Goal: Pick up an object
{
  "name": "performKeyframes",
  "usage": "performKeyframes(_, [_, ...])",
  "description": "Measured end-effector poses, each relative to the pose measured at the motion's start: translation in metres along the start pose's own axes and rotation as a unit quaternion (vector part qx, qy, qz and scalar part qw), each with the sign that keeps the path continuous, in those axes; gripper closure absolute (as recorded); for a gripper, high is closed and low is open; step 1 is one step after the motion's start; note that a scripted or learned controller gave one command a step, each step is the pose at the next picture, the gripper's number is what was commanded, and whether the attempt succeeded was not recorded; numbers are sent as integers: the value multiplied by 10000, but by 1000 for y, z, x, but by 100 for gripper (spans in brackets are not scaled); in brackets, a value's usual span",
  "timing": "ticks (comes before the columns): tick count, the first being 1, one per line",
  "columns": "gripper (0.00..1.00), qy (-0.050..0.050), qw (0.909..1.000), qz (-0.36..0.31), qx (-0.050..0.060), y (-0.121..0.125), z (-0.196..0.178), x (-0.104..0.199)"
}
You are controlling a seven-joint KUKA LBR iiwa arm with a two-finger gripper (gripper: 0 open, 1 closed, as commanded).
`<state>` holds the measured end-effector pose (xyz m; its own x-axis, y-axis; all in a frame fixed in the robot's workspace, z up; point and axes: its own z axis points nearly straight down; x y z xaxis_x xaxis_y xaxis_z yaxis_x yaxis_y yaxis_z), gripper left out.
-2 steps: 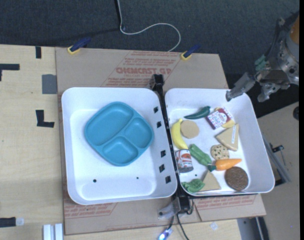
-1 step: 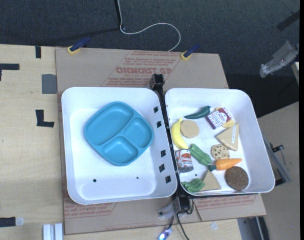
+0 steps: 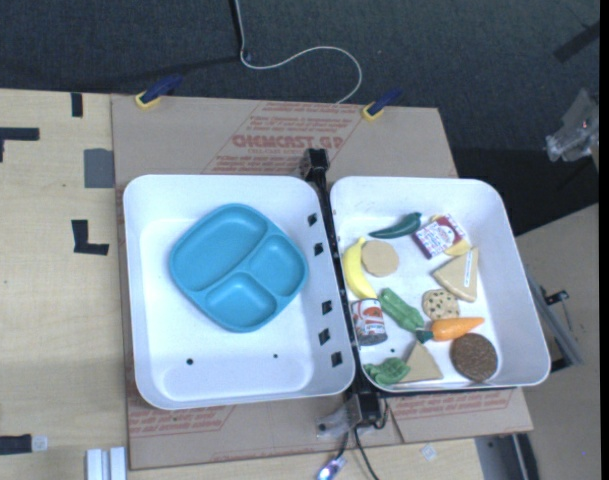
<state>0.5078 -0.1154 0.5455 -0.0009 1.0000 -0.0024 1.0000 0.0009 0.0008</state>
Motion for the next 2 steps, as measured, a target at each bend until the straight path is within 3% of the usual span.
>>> performKeyframes(1, [100, 20, 10000, -41, 25, -25, 34, 81])
performKeyframes(2, [100, 16, 10000, -47, 25, -24, 59, 157])
